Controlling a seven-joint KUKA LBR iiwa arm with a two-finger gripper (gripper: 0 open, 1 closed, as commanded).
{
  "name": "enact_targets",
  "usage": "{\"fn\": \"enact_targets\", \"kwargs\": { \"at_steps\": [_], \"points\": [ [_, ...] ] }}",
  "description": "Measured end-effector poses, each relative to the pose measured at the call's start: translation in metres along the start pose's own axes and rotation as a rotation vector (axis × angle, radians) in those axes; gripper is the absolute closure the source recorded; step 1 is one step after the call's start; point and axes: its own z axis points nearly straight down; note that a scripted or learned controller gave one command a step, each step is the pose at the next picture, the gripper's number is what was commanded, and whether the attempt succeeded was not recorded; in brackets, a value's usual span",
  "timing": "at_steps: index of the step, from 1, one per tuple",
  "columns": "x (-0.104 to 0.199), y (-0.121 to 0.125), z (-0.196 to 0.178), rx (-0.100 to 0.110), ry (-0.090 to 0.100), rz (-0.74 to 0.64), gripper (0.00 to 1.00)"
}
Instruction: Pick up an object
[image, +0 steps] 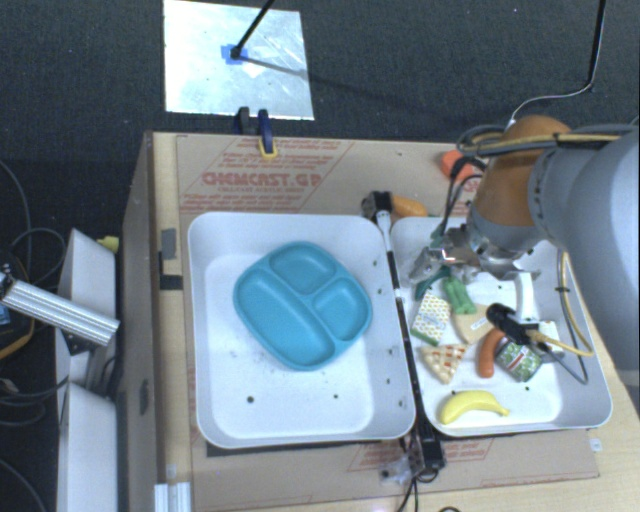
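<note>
The gripper (437, 262) hovered low over the right bin (585, 395), its state impossible to tell, above a green toy (458, 295) among play food; next, a descent and grasp seemed due.

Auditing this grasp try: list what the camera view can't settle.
- Tool: open or shut unclear, its tips blur among the toys in the right bin.
- Green toy: upper end hidden under the wrist.
- Orange object behind the arm: mostly covered, identity unclear.
</note>
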Motion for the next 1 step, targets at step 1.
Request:
{"fn": "enact_targets", "kwargs": {
  "at_steps": [1],
  "points": [
    [-0.0003, 0.0009, -0.0110, -0.002, 0.000, 0.000, 1.00]
  ]
}}
